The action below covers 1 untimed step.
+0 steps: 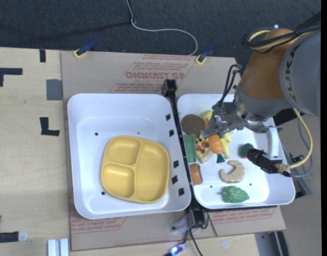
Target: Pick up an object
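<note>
Tool (215,130) poised directly above the orange toy (215,143) (long axis slanting away from the croissant (232,170)); grip state unreadable.

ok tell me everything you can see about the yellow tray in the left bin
The yellow tray is a rounded-square plate that looks like matte plastic, moulded into three compartments: two smaller ones along its upper side and one larger across the lower. It lies flat and right side up on the floor of the left bin, turned slightly askew, nearer the bin's lower right. Its compartments hold nothing, and it touches only the bin floor.
</note>
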Tool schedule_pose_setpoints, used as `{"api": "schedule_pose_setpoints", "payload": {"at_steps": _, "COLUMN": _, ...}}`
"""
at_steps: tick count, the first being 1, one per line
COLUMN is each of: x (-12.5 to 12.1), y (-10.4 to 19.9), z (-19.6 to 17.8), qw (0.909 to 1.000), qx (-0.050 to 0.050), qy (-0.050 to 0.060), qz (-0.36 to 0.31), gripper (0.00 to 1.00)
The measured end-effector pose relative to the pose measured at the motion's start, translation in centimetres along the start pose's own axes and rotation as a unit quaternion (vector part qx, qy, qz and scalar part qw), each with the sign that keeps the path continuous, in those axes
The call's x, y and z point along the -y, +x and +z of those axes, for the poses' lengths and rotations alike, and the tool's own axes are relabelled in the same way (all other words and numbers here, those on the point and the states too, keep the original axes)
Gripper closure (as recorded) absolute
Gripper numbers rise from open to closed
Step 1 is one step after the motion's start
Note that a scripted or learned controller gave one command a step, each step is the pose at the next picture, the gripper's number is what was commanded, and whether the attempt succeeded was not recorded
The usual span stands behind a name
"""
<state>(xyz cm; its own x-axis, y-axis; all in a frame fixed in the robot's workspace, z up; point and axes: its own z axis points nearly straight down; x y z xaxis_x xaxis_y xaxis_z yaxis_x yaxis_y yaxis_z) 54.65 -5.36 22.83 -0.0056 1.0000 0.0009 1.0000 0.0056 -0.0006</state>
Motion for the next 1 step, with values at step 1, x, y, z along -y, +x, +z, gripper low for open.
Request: {"api": "schedule_pose_setpoints", "payload": {"at_steps": 1, "x": -2.85, "y": 4.05, "z": 1.22, "qw": 1.0000, "qx": 0.000, "qy": 0.000, "qz": 0.000, "gripper": 1.00}}
